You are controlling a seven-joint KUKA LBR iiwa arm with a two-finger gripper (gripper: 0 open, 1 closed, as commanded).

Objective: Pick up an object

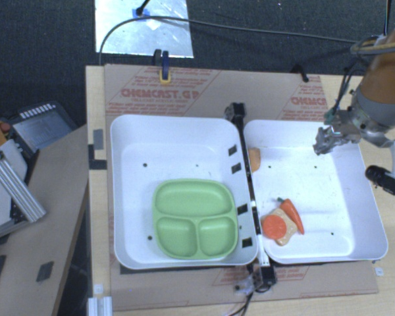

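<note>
From my feed the gripper hangs over the far right of the right bin, nothing in it; can't tell how it's set; orange carrot lies near the front beside a red-orange round piece; a green divided tray sits in the left bin.

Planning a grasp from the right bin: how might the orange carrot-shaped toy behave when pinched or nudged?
The carrot looks like small moulded plastic, so probably light and stiff. Its tapered, rounded shape may slip from a pinch or roll if nudged. It leans against the round orange piece, which would likely shift too. The claw hovers well away.
</note>
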